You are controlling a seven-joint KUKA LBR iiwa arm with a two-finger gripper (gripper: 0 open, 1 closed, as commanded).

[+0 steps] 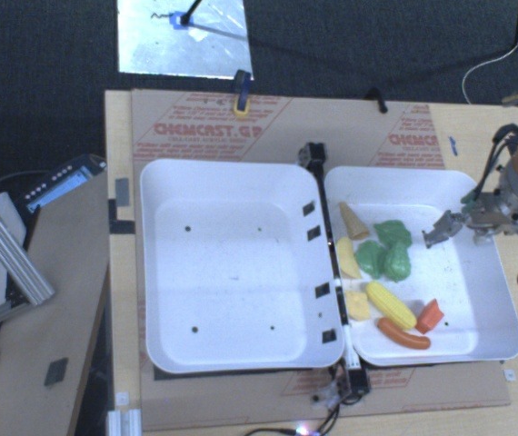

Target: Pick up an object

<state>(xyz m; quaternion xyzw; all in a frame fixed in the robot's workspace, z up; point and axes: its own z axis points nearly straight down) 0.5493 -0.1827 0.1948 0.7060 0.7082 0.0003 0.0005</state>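
Note:
The right bin (477,271) holds several toy foods along its left side: a tan cone (353,220), two green leafy pieces (388,248), a pale yellow piece (347,256), a corn cob (391,303), a yellow lump (359,306), a red-orange sausage (403,335) and a small red-orange wedge (430,315). My gripper (443,228) hangs over the right half of that bin, to the right of the green pieces and apart from them. Nothing shows between its fingers.
The left bin (232,262) lies beside the right one, joined by a black clip strip (327,262). A yellow clamp (241,107) sits at the bench's back edge. Grey equipment (23,243) stands off to the left. A cable (495,62) runs at the top right.

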